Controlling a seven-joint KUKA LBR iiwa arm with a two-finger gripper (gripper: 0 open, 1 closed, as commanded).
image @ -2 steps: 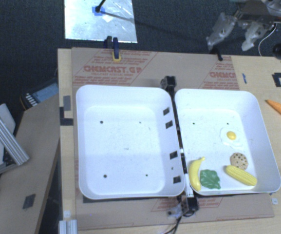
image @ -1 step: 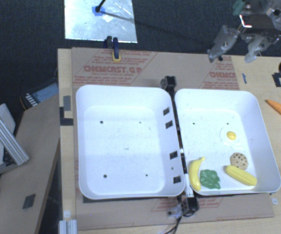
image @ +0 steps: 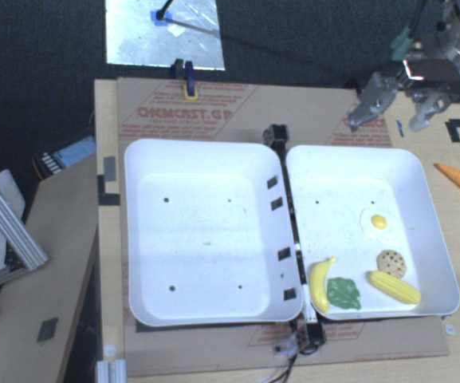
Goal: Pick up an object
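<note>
Spread-fingered gripper (image: 395, 106) hangs above the right bin (image: 421, 174); a curved yellow banana (image: 319, 284) lies inside

A robotics lab or test bench, seen from above. Two shallow white bins (image: 206, 166) sit side by side on a protective sheet printed "CHEMCAST" (image: 186, 112), laid over a plain wooden bench (image: 70, 238). The right bin holds toy food, including a plastic banana (image: 319, 284) and a fried egg (image: 378, 223). An aluminium framing rail (image: 6, 218) crosses the left edge, cables trail over dark carpet (image: 38, 54), and a shiny metal plate (image: 164, 22) lies behind the bench.
</note>
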